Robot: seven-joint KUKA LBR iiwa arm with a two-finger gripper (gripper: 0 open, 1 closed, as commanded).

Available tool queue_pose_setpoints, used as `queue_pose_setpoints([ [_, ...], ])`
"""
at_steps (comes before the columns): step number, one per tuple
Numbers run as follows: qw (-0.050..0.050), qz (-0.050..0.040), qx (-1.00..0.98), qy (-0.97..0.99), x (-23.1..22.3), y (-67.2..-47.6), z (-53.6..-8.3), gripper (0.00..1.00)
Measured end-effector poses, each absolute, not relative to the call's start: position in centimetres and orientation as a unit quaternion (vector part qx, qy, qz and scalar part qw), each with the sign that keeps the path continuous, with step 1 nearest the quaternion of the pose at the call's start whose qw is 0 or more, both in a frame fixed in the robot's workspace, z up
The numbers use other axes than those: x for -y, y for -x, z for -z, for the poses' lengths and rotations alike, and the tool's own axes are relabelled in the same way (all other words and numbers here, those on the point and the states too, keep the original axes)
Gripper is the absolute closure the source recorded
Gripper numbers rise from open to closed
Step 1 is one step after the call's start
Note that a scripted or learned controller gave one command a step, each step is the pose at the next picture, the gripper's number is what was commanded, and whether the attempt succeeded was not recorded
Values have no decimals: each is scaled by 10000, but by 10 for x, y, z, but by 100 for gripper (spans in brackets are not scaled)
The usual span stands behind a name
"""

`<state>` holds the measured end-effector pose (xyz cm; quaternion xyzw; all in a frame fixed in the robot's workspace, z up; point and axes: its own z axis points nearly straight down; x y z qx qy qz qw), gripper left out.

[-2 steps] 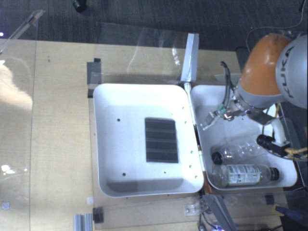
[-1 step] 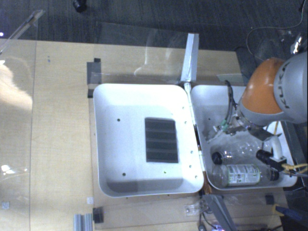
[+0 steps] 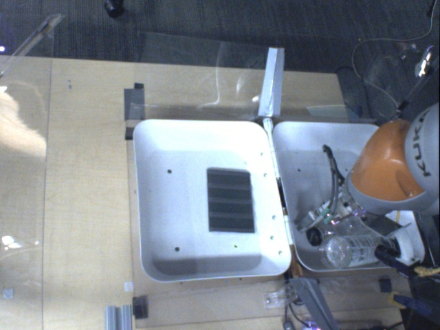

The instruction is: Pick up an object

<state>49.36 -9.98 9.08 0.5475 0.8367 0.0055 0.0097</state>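
Observation:
A clear plastic bottle (image 3: 346,250) lies on its side along the front wall of the right bin (image 3: 302,150). My gripper (image 3: 322,220) is low in that bin, just left of and behind the bottle, under the orange band of the arm (image 3: 385,167). Glare and cables clutter the spot, so I cannot make out whether anything is between the fingers. A black ribbed rectangular pad (image 3: 230,199) lies flat in the middle of the left bin (image 3: 155,184), far from the gripper.
A grey upright post (image 3: 273,81) stands behind the gap between the two bins. Black brackets (image 3: 135,105) hold the left bin's corners. The arm covers the right half of the right bin. Bare wooden bench (image 3: 75,184) lies to the left.

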Motion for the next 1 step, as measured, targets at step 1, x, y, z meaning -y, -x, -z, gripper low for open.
queue_pose_setpoints([
  [1, 59, -39, -7891, -6142, 93, -516, -90, 0],
])
